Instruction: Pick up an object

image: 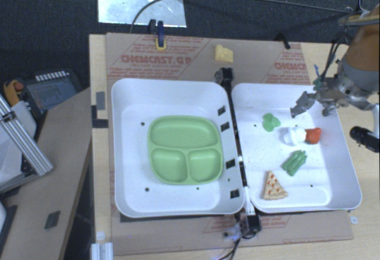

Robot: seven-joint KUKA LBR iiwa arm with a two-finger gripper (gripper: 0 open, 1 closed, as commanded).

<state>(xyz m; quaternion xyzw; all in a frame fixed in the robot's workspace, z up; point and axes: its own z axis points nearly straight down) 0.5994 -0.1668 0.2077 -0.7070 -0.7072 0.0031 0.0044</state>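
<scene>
Overhead, pincer (313, 104) released, holding nothing — glossy triangular pizza slice (274, 186), ribbed green vegetable (294, 162) in right bin (338, 193).

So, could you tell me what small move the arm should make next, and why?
Probably lower the tool a little toward the red and white toy just below it in the right bin. The tool sits over the bin's far side with nothing between its fingers, and that toy is the nearest thing.
</scene>
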